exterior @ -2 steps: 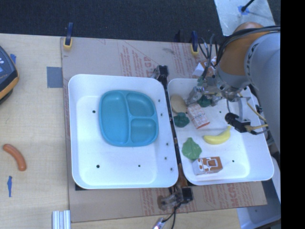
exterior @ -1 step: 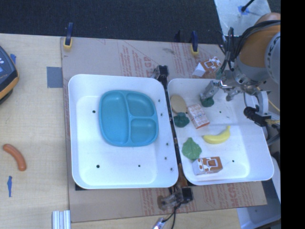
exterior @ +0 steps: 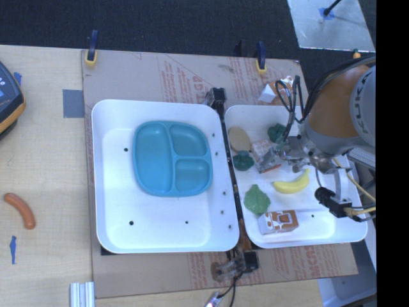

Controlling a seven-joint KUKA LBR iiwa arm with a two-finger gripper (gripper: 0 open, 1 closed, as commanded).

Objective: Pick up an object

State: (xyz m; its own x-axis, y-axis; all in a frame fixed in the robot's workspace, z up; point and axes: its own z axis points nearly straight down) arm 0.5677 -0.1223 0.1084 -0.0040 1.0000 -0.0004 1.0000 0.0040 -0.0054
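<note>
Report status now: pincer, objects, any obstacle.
Pincer low in right bin, grip unclear. Banana beside it. Leafy green toy, carton close by.

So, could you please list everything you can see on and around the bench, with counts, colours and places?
White bins: 2, side by side; left bin, right bin.
Divided plate: 1, light blue, middle of left bin.
Banana: 1, yellow, middle of right bin.
Leafy green item: 1, green, right bin, near its left wall.
Dark green item: 1, teal-green, right bin, left side.
Tan oval item: 1, beige, right bin, far left corner.
Small carton: 1, brown and white, right bin, near edge.
Sausage: 1, orange-red, on the bench left of the bins.
Clamps: 2, blue and yellow, far edge of the cardboard; one, other.
Arm: 1, grey with orange band, over right bin.
Gripper: 1, above the banana.
</note>
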